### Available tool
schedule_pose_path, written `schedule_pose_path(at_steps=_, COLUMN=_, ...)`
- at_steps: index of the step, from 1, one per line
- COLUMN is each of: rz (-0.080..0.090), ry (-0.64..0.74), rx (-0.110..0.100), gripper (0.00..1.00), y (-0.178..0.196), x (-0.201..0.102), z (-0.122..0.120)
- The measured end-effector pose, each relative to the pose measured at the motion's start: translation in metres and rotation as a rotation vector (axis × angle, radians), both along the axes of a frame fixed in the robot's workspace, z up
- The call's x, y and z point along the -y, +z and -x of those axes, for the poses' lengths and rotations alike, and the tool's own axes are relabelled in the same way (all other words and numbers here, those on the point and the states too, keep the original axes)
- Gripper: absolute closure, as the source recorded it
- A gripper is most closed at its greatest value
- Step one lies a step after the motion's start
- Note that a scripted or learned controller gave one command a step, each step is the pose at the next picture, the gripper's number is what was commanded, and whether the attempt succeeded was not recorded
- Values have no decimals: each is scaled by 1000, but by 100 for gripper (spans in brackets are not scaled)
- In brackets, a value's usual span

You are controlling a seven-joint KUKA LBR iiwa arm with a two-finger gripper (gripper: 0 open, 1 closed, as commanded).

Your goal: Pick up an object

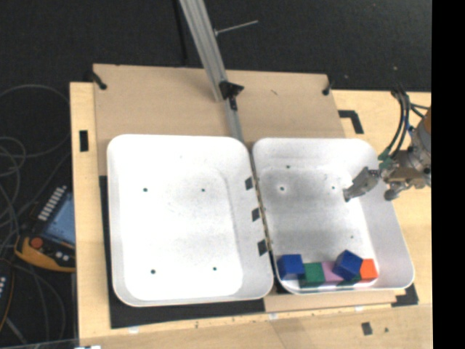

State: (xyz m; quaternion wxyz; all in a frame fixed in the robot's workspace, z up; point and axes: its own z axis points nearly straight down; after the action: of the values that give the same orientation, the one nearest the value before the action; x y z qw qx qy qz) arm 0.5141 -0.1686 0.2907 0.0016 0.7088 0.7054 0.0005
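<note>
Several small blocks lie in a row along the front edge of the right bin (312,195): a blue cube (290,265), a green cube (313,273), a pink block (332,273), a second blue cube (349,262) and an orange block (369,269). My gripper (373,191) hangs over the right bin's far right side, well behind the blocks. It is open, one grey finger (358,185) pointing left and down, and nothing sits between the fingers.
The left bin (174,217) adjoins the right one, with black clips (256,213) along the shared wall. A slanted metal rail (211,49) runs from the top down to the bins' junction. Cables and a handheld pendant (51,227) lie off the bench at the left.
</note>
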Motion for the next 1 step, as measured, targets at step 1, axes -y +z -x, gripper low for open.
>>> schedule_pose_path(at_steps=1, rz=-3, ry=9, rx=-9, gripper=0, y=-97, x=-36, z=-20)
